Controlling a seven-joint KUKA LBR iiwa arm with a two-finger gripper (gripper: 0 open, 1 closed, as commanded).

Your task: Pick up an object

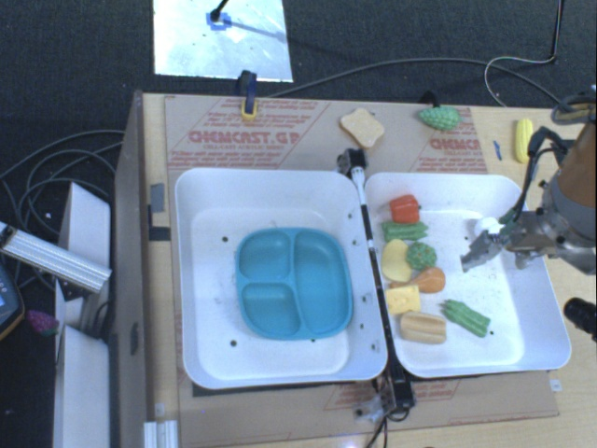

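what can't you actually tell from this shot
- Gripper, camera view: blurred and small over the right bin; whether its fingers are open or shut is unreadable.
- Arm: cut off by the right edge.
- Toy food cluster in the right bin: pieces overlap, so the exact kinds are unclear.
- Blue tray in the left bin: any contents too faint to tell.

The counter (280, 138) is topped with brown printed cardboard and stands on dark carpet (65, 54). Beyond its far edge a shiny metal sheet (222, 26) lies on the carpet. Left of the counter, black cables (56, 166) loop beside white boxes (84, 278).
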